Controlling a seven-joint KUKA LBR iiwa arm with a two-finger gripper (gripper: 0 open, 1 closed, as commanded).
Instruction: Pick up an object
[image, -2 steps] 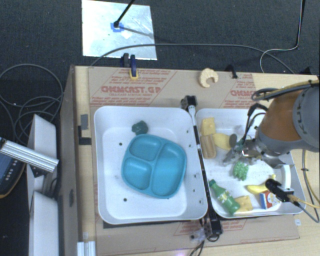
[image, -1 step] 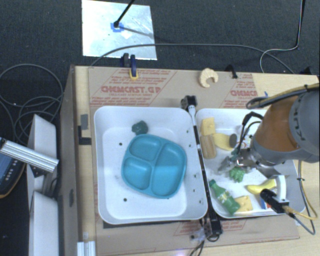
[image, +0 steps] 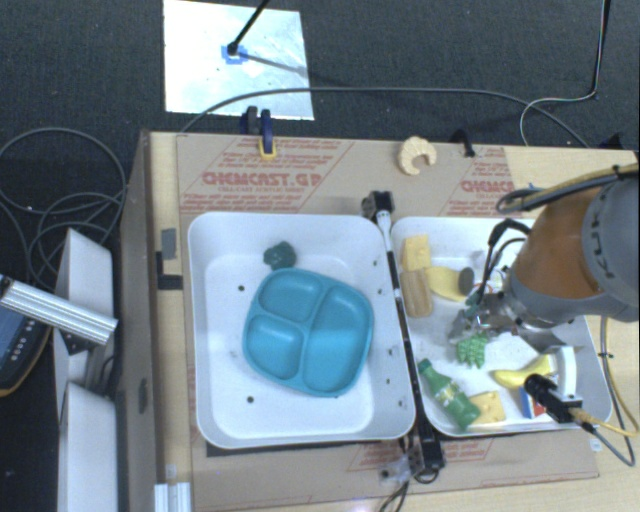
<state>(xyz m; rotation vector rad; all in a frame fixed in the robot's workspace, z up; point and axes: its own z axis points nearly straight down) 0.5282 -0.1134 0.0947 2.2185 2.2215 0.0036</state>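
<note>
My gripper (image: 472, 324) hangs low over the middle of the right bin (image: 450, 228), reaching in from the right. Just below its tip lies a green spiky toy (image: 472, 349), very close to it; whether they touch is unclear. Around it in this bin are a yellow block (image: 415, 251), a tan bread-like stick (image: 416, 290), a yellow piece (image: 447, 283), a green bottle (image: 446, 392), a yellow wedge (image: 488, 406) and a banana (image: 520, 375).
The left bin (image: 215, 400) holds a blue divided plate (image: 306, 331) and a small dark green object (image: 280, 256) behind it. A tan curved piece (image: 416, 154) lies on the cardboard beyond the bins. A ridge (image: 396, 300) separates the two bins.
</note>
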